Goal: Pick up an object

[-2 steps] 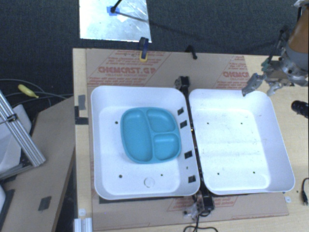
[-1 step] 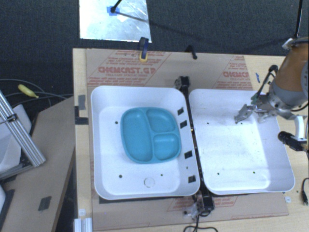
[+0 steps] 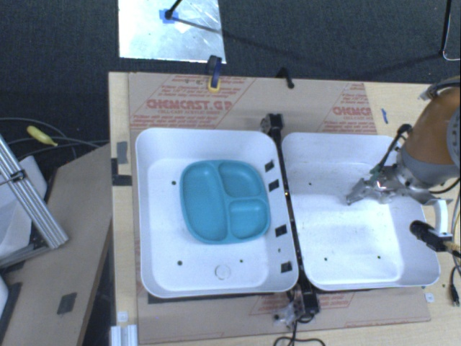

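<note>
The pincer (image 3: 358,192) hangs over the right bin (image 3: 338,262), grip unclear, the blue plate (image 3: 223,200) well left (cardboard (image 3: 189,94) behind reads "CHEMCAST GP").

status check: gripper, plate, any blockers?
Gripper over right bin, nothing visibly held. Blue divided plate flat in left bin, untouched. Bin divider and clips stand between them.

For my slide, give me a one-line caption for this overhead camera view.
KUKA arm's gripper over the right bin; a blue divided plate sits in the left bin.
</note>
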`<control>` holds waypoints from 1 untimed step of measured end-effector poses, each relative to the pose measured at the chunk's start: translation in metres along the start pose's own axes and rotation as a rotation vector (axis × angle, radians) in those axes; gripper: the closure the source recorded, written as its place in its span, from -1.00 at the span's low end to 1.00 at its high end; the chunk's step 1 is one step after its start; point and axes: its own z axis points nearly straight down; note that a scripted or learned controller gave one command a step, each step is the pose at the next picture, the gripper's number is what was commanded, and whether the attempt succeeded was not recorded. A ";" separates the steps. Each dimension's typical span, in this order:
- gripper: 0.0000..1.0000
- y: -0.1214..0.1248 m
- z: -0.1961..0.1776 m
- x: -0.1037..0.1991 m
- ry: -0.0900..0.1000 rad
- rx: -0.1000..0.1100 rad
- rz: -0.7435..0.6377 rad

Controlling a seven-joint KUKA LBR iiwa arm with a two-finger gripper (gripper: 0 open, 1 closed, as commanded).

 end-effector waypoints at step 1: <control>1.00 0.003 -0.014 -0.001 -0.003 -0.008 -0.002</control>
